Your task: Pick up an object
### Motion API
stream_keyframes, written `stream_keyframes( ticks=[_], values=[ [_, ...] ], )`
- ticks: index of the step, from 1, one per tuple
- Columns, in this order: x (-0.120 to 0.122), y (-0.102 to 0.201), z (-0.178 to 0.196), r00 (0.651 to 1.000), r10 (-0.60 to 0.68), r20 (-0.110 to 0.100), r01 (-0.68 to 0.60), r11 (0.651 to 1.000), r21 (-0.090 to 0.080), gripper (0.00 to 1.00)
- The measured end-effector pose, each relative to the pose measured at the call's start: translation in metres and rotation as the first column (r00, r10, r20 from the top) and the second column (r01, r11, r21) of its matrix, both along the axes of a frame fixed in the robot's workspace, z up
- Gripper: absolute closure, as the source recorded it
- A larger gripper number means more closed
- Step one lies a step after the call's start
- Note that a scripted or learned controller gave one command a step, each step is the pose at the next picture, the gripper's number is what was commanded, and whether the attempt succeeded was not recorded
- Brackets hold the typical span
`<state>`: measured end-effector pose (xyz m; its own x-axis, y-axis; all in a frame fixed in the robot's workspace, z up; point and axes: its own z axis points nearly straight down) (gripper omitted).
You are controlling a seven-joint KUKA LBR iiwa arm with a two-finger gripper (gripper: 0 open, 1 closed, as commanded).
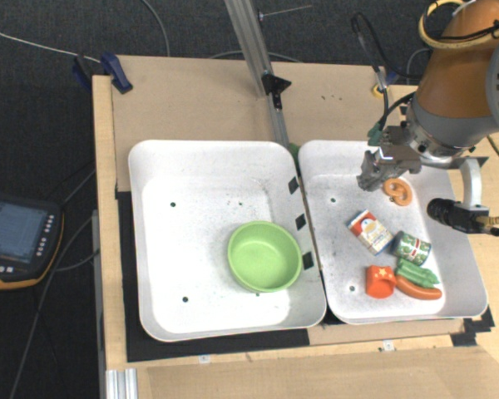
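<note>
Your gripper (pixel 381 175) hangs low over the right bin (pixel 337 302), just beside the pretzel (pixel 397 191), so you look to be in the approach step (grasp not made). Whether it has closed on anything, I cannot tell. Next, you need to centre over the pretzel.

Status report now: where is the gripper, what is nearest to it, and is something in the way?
Gripper low over right bin, far end. Pretzel just beside it, not held. Carton, can nearer the camera, apart.
</note>
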<state>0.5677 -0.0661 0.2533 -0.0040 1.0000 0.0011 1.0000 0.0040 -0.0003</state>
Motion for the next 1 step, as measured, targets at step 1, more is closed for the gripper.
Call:
stream_keyframes(
  ticks=[1],
  values=[
    [-0.0052, 0.0537, -0.0141, 1.000, 0.000, 0.000, 0.000, 1.000, 0.000, 1.00]
  ],
)
